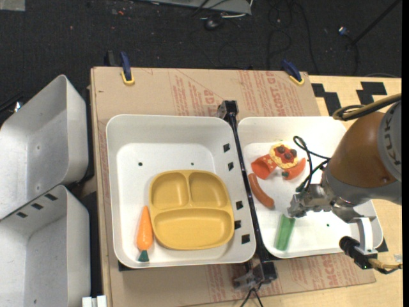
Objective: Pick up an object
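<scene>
In the right bin (pixel 332 133) lie a green stick-shaped toy (pixel 284 233), a brown sausage (pixel 261 191), a red pepper piece (pixel 262 166) and a pizza slice (pixel 285 155) with dark toppings. My gripper (pixel 299 206) hangs low over the right bin, just above the upper end of the green toy and to the right of the sausage. The orange wrist and grey arm body cover the bin's right side. Nothing is seen held.
The left bin (pixel 121 171) holds a yellow divided plate (pixel 190 208) and an orange carrot (pixel 145 229) along its left side. A black divider (pixel 241 171) runs between the bins. Black cables (pixel 307 151) trail over the pizza area.
</scene>
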Controlling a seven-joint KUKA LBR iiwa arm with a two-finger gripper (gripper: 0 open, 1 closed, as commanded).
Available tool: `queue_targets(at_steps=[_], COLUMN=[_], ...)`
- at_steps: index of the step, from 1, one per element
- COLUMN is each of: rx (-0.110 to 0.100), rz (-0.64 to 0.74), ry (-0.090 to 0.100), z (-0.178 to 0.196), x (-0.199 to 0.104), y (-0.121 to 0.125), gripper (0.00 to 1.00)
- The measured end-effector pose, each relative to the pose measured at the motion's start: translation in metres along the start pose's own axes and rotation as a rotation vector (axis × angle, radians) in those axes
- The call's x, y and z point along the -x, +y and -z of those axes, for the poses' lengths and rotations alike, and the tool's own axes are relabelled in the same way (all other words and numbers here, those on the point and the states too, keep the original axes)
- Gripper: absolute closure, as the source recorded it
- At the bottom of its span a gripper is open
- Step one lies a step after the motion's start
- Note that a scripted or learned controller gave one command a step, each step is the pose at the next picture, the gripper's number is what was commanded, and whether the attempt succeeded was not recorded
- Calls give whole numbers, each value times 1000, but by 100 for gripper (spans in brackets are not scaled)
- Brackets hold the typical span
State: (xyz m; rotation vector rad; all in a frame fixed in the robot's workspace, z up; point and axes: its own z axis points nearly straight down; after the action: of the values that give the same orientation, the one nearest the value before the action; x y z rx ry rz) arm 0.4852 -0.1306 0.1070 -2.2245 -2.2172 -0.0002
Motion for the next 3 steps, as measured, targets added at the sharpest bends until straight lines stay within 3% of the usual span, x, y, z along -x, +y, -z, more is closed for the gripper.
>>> queue_targets(at_steps=[3], rx=[5], rz=[6], ry=[-2], z=[149], x=[0], y=[21], gripper=[100])
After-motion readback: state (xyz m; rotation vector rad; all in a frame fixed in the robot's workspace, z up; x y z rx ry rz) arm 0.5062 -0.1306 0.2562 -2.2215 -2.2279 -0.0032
